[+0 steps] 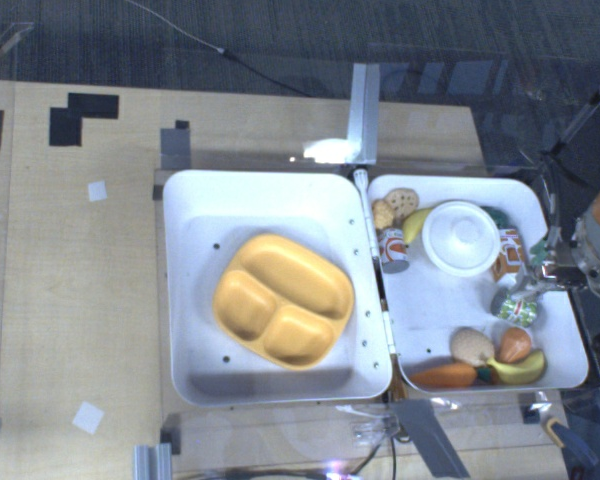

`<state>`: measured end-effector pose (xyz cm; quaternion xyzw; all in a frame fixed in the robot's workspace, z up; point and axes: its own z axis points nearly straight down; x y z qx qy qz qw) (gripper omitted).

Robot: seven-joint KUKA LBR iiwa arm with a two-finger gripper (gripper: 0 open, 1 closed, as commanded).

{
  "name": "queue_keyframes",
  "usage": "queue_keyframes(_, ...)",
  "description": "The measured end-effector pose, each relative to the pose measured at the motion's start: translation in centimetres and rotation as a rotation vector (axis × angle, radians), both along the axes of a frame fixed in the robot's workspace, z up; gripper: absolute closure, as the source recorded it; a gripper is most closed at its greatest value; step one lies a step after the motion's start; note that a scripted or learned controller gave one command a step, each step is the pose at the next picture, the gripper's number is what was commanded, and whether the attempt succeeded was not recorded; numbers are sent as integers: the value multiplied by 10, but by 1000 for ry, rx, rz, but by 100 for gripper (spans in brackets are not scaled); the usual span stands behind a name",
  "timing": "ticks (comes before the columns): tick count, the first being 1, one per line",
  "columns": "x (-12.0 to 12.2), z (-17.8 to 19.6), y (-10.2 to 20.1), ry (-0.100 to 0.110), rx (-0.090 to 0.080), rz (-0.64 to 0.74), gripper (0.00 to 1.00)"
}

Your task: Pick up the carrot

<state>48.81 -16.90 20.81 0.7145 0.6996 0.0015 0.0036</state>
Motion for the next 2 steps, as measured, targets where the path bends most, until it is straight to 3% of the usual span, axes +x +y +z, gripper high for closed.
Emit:
queue_keyframes(1,4,-118,75,-9,1,96,100)
queue_keyframes(2,4,-119,73,-9,-2,94,0)
